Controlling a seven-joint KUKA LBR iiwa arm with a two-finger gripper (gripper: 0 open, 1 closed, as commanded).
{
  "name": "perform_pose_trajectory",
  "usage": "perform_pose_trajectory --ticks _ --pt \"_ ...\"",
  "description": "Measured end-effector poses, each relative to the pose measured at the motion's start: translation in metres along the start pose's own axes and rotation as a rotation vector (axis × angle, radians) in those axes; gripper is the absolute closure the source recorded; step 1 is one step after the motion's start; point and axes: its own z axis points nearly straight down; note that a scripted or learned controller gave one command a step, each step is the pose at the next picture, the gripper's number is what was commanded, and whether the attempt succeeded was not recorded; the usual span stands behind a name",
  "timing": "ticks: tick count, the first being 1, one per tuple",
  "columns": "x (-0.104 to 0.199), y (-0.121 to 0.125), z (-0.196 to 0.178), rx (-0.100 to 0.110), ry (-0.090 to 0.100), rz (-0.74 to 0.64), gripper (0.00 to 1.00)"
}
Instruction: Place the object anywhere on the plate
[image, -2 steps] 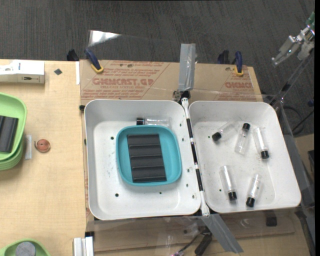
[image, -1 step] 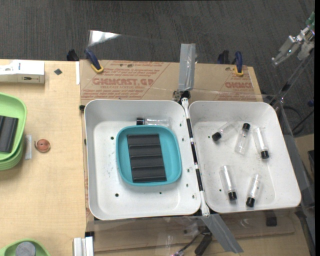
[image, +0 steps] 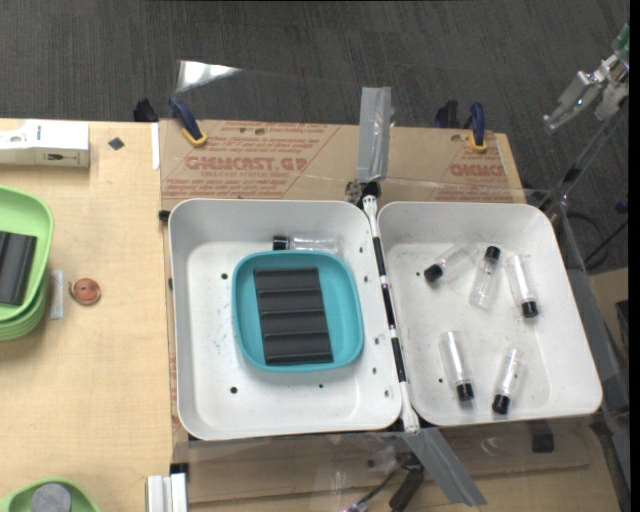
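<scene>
A teal square plate (image: 246, 305) lies in the middle of the left bin (image: 200, 390). A black ridged block (image: 293, 315) rests on the plate. Just beyond the plate's far edge, a clear vial with a black cap (image: 303, 243) lies on the bin floor, apart from the plate. Scattered in the right bin (image: 570, 320) are several more clear vials with black caps, among them one at the far left (image: 446, 264), one near the right wall (image: 521, 285) and one at the front (image: 456, 366).
A cardboard sheet (image: 250, 160) held by clamps lies behind the bins. On the wooden bench to the left are a green tray (image: 30, 300), a small brown disc (image: 86, 291) and a white box (image: 45, 143). A metal fixture (image: 590, 90) stands at the top right.
</scene>
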Motion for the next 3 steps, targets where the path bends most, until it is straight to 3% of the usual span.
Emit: perform_pose_trajectory --ticks 3 --pt "0.0 0.0 0.0 0.0 0.0 0.0 0.0"
